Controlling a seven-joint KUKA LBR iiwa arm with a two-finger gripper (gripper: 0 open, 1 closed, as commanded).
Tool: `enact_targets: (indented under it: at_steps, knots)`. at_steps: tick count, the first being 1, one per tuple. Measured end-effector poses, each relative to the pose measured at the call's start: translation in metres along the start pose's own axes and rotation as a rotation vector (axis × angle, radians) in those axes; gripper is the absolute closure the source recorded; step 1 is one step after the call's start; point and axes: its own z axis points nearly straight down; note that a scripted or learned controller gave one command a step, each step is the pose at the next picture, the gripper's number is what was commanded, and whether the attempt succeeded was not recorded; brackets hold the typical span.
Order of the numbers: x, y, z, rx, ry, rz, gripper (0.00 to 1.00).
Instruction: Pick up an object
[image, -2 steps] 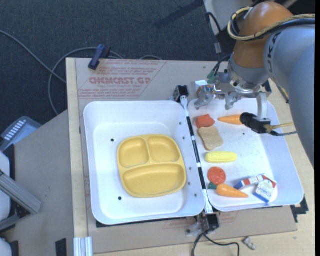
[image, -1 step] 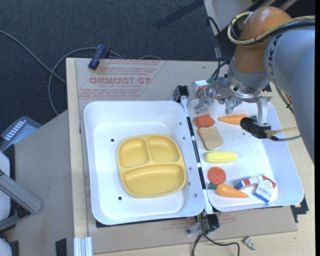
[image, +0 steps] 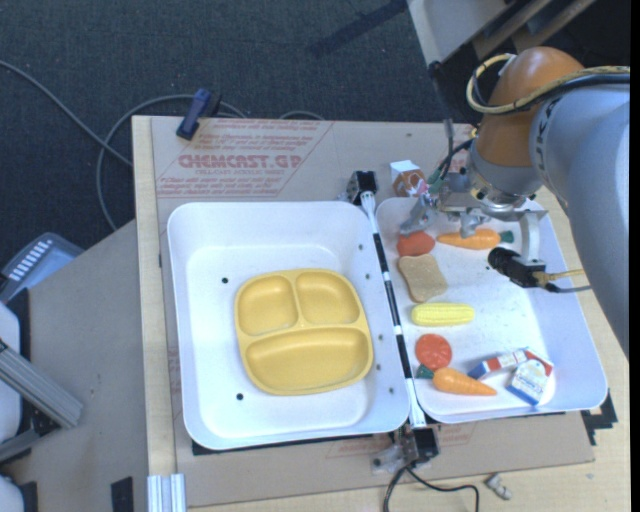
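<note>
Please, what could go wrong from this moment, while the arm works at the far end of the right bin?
1. The gripper is low among crowded items: a red tomato, an orange carrot and a bread slice lie close together, so it may push them instead of picking one.
2. It works near the bin's far rim, so an item might be knocked over the edge.

**Colours on my bench right now**

Both bins (image: 200, 300) are plain white. The divided tray (image: 300, 330) is solid yellow. Going down from the tan bread slice (image: 423, 277): yellow corn (image: 443, 315), red tomato (image: 433, 350), orange carrot (image: 463, 382), then a red-white-blue carton (image: 500, 364). My arm (image: 590, 130) is grey with an orange band (image: 525, 80). Brown cardboard (image: 250, 160) has red print.
</note>
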Motion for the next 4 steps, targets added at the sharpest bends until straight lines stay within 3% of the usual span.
enact_targets:
  at_steps: [3,4]
  knots:
    - [0.002,0.000,0.018,-0.024,0.002,0.000,0.00]
    - [0.000,0.002,0.025,-0.008,0.000,-0.003,0.00]
